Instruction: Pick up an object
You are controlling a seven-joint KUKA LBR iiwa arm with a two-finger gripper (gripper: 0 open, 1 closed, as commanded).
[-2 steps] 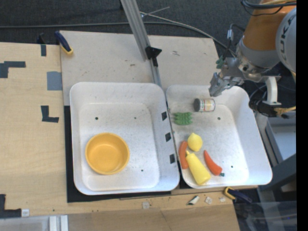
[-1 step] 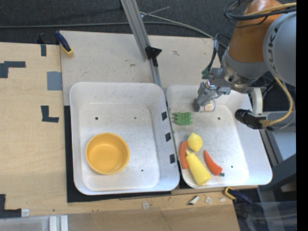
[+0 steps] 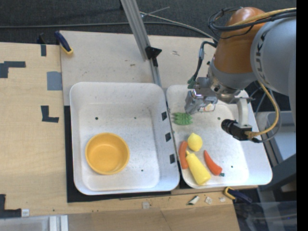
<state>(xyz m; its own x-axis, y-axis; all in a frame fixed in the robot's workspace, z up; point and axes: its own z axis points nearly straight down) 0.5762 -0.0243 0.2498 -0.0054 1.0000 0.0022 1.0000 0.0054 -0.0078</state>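
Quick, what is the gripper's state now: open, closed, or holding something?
Gripper: cannot be told. It hangs over the right bin, just above the green toy; no object is seen held.

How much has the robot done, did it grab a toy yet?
Nothing is picked up yet. The pincer is low in the right bin, just above the green toy. Grabbing and lifting are left. The yellow bowl sits in the left bin.
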